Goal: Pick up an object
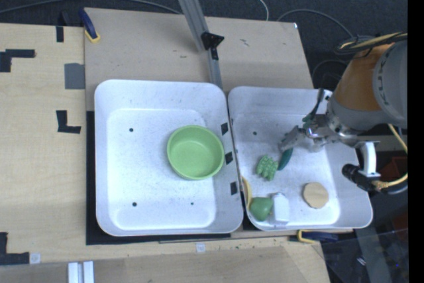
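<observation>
Near the right bin's (344,209) front edge lie a green ball (261,207), white block (280,207) and tan disc (315,195). Farther in, the gripper (289,140) hangs above a teal stick (285,158); whether it's open, I cannot tell. Nothing lifted yet.

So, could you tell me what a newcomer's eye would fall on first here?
Probably the green bowl, alone in the left bin. Next, the grey arm with its orange band reaching in from the right, its hand over the right bin just above a green toy.
</observation>
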Controlling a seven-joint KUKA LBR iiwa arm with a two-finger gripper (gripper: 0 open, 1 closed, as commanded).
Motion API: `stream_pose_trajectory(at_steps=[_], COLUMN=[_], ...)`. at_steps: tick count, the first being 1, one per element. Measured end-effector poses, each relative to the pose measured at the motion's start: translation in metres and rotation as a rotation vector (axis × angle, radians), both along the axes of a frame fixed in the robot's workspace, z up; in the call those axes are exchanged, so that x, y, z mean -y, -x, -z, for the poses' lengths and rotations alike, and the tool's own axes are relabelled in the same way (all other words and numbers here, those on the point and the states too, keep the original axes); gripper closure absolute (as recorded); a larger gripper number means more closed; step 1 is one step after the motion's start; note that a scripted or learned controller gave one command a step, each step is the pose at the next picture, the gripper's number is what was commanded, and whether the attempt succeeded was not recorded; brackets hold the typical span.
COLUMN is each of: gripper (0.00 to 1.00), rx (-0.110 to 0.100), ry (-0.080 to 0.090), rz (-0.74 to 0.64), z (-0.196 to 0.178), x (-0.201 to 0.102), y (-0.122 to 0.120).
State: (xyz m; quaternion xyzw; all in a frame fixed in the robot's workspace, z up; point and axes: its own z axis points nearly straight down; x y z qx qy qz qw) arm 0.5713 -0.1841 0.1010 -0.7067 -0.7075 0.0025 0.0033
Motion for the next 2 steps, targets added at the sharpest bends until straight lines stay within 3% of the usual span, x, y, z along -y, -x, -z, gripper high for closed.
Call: stream_pose_trajectory(at_steps=[1, 2], gripper=[0.0, 1.0], rx=[0.006, 0.006], ry=[0.002, 0.002], rz=[-0.001, -0.002], z=[0.013, 0.003], x=[-0.001, -0.001], y=[0.0, 0.0])
